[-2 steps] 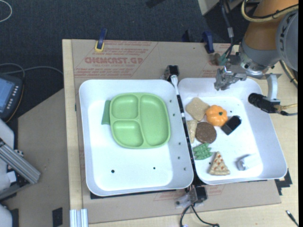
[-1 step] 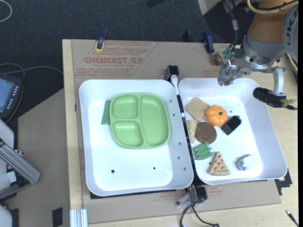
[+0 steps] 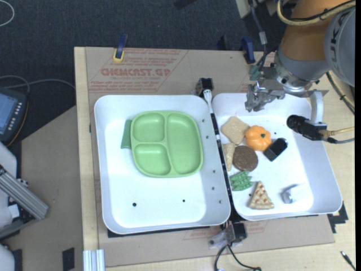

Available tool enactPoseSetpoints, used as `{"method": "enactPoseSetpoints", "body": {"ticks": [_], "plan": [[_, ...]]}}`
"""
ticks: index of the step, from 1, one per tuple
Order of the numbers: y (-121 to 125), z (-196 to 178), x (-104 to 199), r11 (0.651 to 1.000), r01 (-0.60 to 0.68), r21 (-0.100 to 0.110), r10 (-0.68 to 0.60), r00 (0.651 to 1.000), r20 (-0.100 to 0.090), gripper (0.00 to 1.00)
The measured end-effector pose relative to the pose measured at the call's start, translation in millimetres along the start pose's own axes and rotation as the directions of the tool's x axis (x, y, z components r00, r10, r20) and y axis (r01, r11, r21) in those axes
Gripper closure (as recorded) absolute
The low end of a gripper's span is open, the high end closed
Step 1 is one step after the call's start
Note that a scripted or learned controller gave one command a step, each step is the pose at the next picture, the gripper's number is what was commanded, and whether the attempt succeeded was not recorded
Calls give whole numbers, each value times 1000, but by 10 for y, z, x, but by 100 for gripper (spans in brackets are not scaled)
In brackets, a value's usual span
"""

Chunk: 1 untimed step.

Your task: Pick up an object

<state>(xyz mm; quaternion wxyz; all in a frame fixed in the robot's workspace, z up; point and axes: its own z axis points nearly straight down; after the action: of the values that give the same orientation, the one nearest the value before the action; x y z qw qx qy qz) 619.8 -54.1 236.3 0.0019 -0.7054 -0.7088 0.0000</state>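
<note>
From the fixed camera above, the worktop (image 3: 90, 78) carried two shallow white bins side by side. The left bin (image 3: 113, 185) held a green divided plate (image 3: 166, 143), lying flat toward that bin's far half.

The right bin (image 3: 321, 174) held the loose things, and the small orange pumpkin (image 3: 258, 138) serves here as the landmark. Just to its left, and touching it or nearly so, lay a tan slice of bread (image 3: 234, 129). Below and left of the pumpkin sat a round brown patty (image 3: 245, 158), with a pale cracker-like piece (image 3: 228, 154) against the patty's left side. To the pumpkin's right, close by, rested a small black block (image 3: 275, 149). Well below the pumpkin lay a green pea pod (image 3: 241, 180), then a pizza slice (image 3: 260, 196), and off to the lower right of it a small grey metal piece (image 3: 289, 195).

The pincer (image 3: 258, 102) hung above and slightly behind the pumpkin, near the right bin's far edge, apart from every item. Nothing was seen between its fingers; how far they stood apart I cannot tell.
</note>
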Motion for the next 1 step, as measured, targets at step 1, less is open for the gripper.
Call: {"method": "enactPoseSetpoints", "body": {"ticks": [1], "plan": [[-244,-17,460,1000,-2,1,2,1000,1,100]]}}
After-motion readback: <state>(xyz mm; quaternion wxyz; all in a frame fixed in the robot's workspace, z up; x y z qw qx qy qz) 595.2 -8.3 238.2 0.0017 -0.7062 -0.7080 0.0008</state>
